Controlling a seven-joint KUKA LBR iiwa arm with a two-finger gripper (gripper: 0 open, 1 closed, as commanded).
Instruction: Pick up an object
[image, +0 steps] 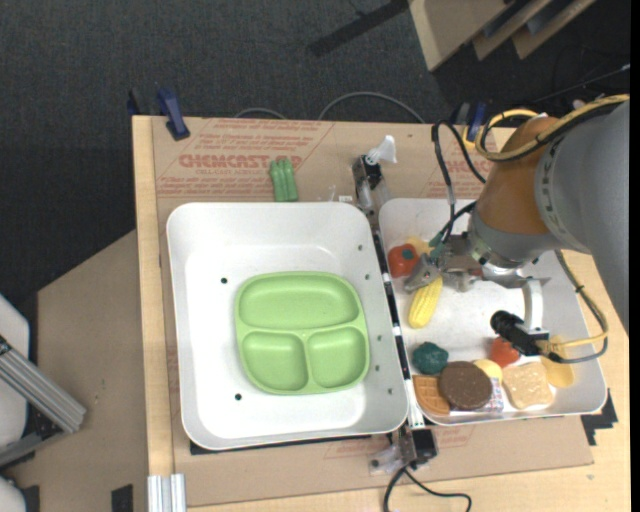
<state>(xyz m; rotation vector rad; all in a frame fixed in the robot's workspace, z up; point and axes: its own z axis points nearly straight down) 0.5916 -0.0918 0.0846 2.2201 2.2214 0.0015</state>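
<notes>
My gripper (437, 271) hangs low over the upper left part of the right bin (590, 395). It sits just above the top end of a yellow corn cob (424, 301) and right beside a red tomato (402, 260). The wrist and the orange band (515, 195) hide its tip from above. Nothing is visibly lifted off the bin floor. Further toy foods lie along the front of the bin: a teal piece (431, 356), a brown round patty (464, 384), a tan slice of bread (527, 385) and a small red piece (503, 351).
The left bin (200, 250) holds a green divided tray (300, 331). A green marker-like item (285, 179) lies on the cardboard behind it. A black clip (369, 180) stands between the bins at the back. Yellow and black cables (580, 345) trail over the right bin.
</notes>
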